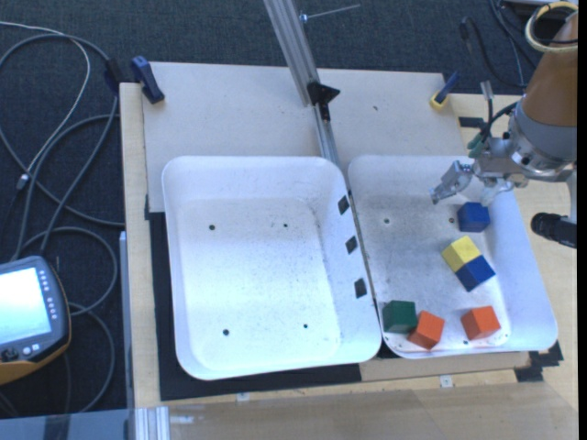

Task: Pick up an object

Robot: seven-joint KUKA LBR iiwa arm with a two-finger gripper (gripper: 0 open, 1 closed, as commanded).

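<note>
Fingers (470, 183) hover open above small blue cube (473, 216).

From my remote station I see a blue clamp (147, 78) and a yellow clamp (444, 93) on the bench corners, a teach pendant (27, 314) and cables (46, 136) on the floor.

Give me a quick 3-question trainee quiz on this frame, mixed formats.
1. True or false: every block lies in the right bin.
2. Which block is nearest the claw? A) green block B) lone blue block C) yellow block
3. Fill in: the yellow block touches a ____ block.

Key:
1. True.
2. B; it sits just below the claw.
3. Blue: the second blue block.
</note>
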